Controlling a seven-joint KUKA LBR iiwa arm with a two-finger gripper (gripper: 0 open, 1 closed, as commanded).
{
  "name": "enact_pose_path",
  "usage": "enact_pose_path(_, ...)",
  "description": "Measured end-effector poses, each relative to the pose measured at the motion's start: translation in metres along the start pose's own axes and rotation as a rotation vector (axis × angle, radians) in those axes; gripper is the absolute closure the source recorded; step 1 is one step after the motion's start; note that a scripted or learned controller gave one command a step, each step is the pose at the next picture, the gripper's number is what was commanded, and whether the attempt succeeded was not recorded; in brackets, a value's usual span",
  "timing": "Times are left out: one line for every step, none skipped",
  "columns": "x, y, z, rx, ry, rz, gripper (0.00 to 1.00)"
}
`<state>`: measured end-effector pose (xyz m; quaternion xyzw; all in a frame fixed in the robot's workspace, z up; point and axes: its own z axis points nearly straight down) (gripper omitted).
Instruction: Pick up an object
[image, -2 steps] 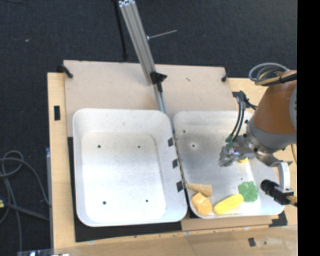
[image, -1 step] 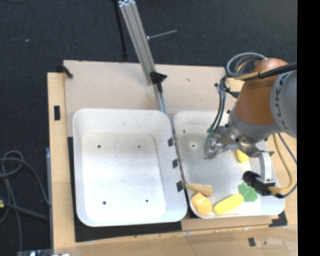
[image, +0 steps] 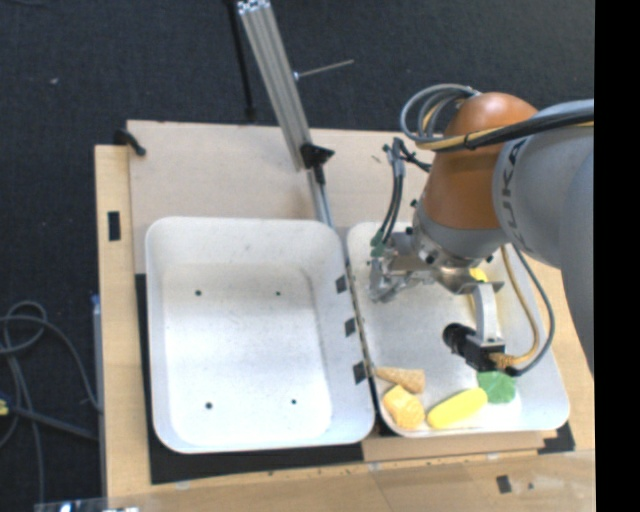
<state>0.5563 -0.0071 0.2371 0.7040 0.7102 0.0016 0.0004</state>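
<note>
The gripper (image: 385, 285) hangs over the right bin (image: 530, 405), its state impossible to tell; the yellow block (image: 403, 407), banana (image: 457, 408) and green piece (image: 497, 387) crowd the near edge, away from it.

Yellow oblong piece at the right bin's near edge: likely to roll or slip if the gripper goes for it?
The yellow oblong piece looks rounded and smooth, so it may roll or slide under a push. It lies against the right bin's near wall beside a green piece, which could limit finger access.
</note>
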Motion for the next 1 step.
enact_pose_path(0.0436, 0.0100, 0.0059, 0.002, -0.002, 0.003, 1.00)
